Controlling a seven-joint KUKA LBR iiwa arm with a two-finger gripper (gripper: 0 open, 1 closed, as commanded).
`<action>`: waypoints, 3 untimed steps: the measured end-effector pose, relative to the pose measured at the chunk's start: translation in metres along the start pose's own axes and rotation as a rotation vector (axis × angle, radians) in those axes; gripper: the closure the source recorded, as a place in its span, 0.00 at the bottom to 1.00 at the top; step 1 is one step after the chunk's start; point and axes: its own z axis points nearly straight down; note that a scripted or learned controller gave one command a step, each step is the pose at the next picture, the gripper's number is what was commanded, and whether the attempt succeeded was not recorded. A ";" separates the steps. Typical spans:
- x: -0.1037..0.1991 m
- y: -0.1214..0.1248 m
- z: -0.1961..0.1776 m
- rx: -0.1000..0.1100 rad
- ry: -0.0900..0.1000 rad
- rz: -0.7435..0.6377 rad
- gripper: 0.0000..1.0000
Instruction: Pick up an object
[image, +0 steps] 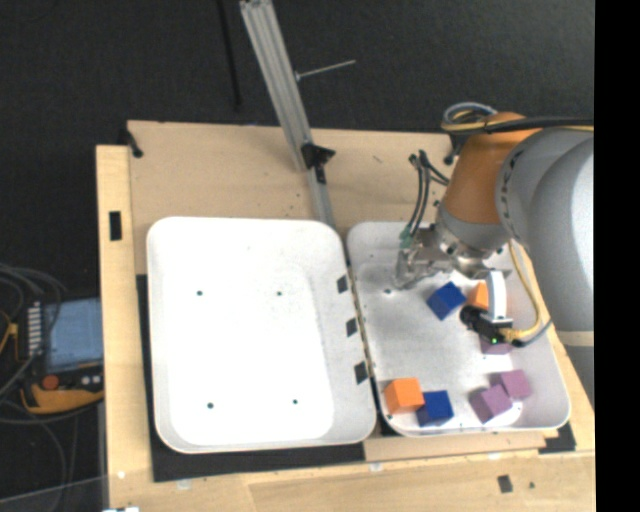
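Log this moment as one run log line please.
phase: reaching | gripper: low in right white bin | nearest: blue cube | grasp: none seen

Robotics lab, plywood bench (200, 170), white bins (245, 330)

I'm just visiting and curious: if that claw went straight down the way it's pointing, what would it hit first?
Most likely the bare floor of the right bin. The gripper points down near the bin's upper left part, and the nearest blue block lies a little to its right. Depth is hard to judge from this slanted view.
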 end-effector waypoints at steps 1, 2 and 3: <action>0.009 0.006 -0.055 -0.003 0.001 -0.008 1.00; 0.006 0.018 -0.109 -0.004 0.000 -0.007 1.00; 0.005 0.019 -0.135 -0.001 0.001 -0.011 1.00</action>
